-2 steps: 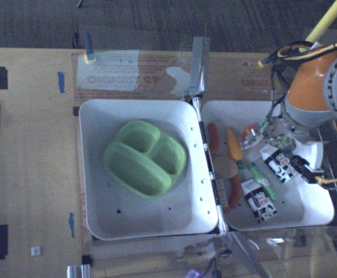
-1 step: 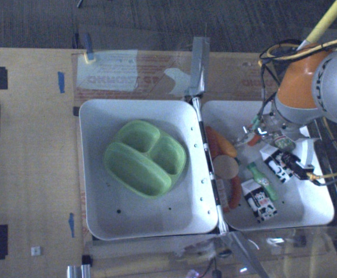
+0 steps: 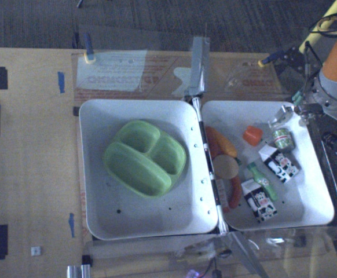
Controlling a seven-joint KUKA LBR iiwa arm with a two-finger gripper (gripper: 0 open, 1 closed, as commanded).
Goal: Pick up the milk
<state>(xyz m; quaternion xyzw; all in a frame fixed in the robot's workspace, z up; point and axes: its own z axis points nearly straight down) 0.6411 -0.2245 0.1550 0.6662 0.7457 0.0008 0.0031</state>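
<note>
Two small milk cartons with black-and-white cow patches lie in the right bin (image 3: 319, 213). One milk carton (image 3: 280, 164) is near the bin's right side, the other milk carton (image 3: 259, 201) is closer to the front. My gripper (image 3: 285, 116) hangs over the far right part of this bin, just beyond a small green-labelled can (image 3: 282, 138). It is apart from both cartons, and nothing shows in its grasp. The grey arm with its orange band (image 3: 336, 68) comes in from the upper right.
The right bin also holds an orange cup (image 3: 252, 135), a carrot (image 3: 222, 143), a round brown item (image 3: 226, 167), a red sausage (image 3: 234, 191) and a green stick (image 3: 262, 179). A green divided plate (image 3: 145, 158) lies in the left bin (image 3: 99, 213).
</note>
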